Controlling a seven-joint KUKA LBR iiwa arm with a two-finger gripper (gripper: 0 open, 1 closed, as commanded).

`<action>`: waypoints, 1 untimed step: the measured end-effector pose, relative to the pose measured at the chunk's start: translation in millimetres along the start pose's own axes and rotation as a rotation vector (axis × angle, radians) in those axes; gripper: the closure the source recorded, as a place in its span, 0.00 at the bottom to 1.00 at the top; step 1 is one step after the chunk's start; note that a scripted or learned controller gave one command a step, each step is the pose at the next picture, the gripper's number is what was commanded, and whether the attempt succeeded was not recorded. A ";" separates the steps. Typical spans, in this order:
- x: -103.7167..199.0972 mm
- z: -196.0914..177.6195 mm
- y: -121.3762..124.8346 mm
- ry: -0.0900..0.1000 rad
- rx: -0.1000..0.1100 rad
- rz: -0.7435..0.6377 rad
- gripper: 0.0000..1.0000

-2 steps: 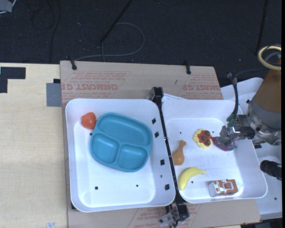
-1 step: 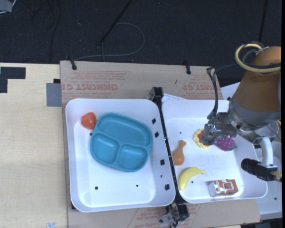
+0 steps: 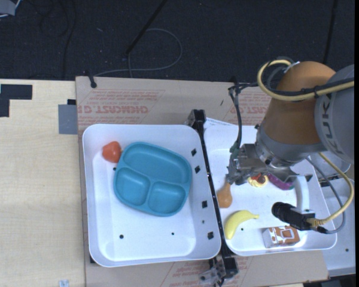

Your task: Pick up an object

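My gripper (image 3: 242,171) hangs low over the left part of the right bin (image 3: 323,244), under the grey and orange wrist. Just below and left of it lies an orange pear-shaped toy (image 3: 224,196) against the bin's left wall. A small yellow and red toy (image 3: 258,180) sits right beside the gripper. A purple piece (image 3: 282,182) peeks out from under the wrist. A yellow banana (image 3: 239,221) lies nearer the front, and an orange and white packet (image 3: 282,236) rests at the front right.
The left bin (image 3: 102,238) holds a blue divided plate (image 3: 152,179) and a red-orange ball (image 3: 111,152) at its back left corner. A black divider (image 3: 206,184) runs between the two bins.
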State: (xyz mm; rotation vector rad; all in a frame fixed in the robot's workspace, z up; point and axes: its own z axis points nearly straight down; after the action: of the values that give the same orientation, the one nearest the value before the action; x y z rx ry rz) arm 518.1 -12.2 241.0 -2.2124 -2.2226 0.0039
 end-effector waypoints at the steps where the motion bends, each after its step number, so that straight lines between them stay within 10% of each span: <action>1: 56.7 15.0 7.9 -0.001 0.001 0.000 1.00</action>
State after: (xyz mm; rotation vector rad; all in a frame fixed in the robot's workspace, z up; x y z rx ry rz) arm 525.7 44.7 226.1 -2.2126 -2.2225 0.0053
